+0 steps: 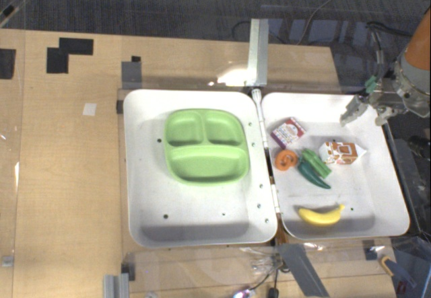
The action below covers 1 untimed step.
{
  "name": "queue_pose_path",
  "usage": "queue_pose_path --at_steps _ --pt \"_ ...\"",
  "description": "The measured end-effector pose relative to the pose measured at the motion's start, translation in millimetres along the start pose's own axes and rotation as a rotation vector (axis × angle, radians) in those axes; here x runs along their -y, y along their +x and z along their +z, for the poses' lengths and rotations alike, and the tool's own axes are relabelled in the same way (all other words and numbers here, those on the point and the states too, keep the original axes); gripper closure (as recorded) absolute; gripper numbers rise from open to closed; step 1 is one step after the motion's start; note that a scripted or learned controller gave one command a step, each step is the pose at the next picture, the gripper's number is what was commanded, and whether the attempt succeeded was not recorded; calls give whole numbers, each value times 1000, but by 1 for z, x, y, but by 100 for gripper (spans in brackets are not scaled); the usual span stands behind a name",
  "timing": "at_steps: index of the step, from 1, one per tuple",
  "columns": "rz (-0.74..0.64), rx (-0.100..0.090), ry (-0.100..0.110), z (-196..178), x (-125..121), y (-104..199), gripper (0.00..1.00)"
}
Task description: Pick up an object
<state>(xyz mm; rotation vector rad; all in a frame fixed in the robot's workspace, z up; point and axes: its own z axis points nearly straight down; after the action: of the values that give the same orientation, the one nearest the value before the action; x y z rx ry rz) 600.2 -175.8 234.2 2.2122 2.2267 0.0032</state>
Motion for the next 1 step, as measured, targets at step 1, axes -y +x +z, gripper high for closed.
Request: queue_pose_path --at_steps 1 --pt "-66 11 -37 117 27 25 0"
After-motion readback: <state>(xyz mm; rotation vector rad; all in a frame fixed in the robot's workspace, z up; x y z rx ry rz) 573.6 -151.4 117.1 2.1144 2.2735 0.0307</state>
